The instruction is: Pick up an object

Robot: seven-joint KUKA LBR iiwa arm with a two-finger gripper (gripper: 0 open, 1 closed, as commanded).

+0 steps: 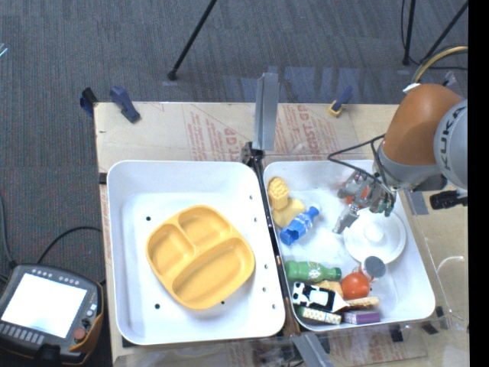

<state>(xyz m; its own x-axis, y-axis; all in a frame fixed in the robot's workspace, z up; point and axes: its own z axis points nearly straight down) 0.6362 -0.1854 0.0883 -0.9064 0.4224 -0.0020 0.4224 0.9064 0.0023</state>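
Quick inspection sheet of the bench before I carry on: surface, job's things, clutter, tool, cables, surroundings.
Surface: wooden bench bearing a left bin and a right bin.
Job's things: in the right bin, a blue bottle, green bottle, yellow toy, red ball, white plate, and small items heaped at the near edge.
Clutter: yellow divided tray in the left bin.
Tool: tool above the right bin beside the plate; nothing seen between its fingers.
Cables: black cable near the wrist; yellow cable behind.
Surroundings: teach pendant, tripod legs, clamps.
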